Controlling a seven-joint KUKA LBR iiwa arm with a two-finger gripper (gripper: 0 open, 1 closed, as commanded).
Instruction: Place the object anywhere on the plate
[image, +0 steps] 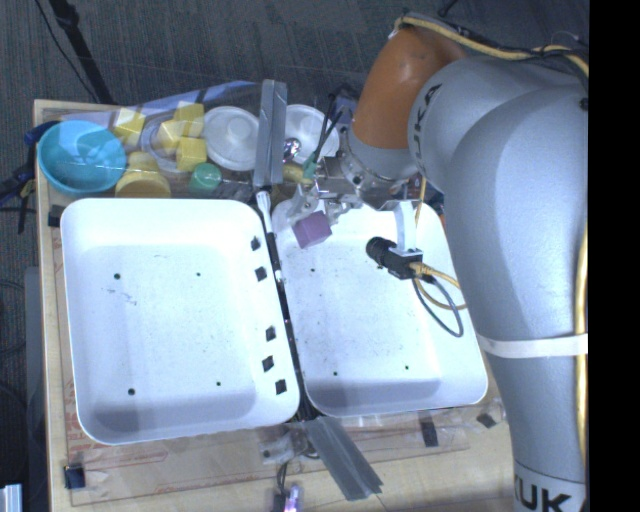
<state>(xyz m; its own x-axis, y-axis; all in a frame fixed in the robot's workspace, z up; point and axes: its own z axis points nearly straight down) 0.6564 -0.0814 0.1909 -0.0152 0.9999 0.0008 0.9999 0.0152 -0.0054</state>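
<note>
Camera view: purple block (312, 229) pinched between the gripper (316, 205) fingers, hanging just over the right bin's (380, 390) far-left corner. White plate (231, 137) up and left, behind the bins, pretty near. No clear long axis.

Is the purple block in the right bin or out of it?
In: the purple block sits over the right bin's top-left corner, just below the gripper.

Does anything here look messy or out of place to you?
Mostly the heap behind the left bin: a blue bowl, yellow blocks and white plates piled loosely instead of set out. A small purple block sits at the end effector, at the right bin's far edge.
</note>
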